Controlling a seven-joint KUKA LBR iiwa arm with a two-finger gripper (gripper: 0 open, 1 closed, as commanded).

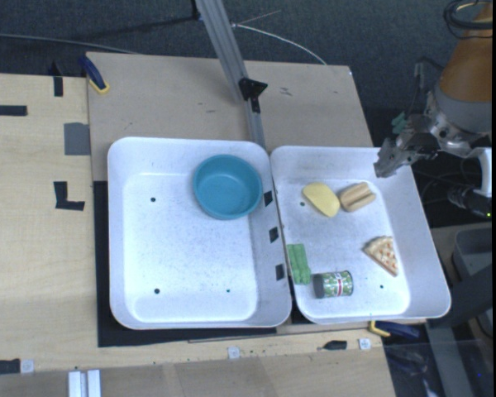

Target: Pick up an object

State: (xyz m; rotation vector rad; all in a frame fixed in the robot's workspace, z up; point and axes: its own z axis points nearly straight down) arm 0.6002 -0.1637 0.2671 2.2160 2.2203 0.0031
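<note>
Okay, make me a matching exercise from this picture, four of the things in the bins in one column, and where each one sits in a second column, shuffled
Things:
1. round blue bowl
2. small green-labelled can lying on its side
3. orange pizza-slice-shaped toy
4. flat green rectangular piece

Places:
A. right bin, near its right wall
B. left bin, far right corner
C. right bin, along its left wall
D. right bin, near its front edge

Pairs: 1-B, 2-D, 3-A, 4-C

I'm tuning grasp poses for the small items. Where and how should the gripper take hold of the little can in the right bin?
Probably across its round body. The can lies on its side, axis roughly left-right in the view, so come straight down with the fingers closing across its width. The green strip lies close on its left, so stay toward the can's middle.
</note>
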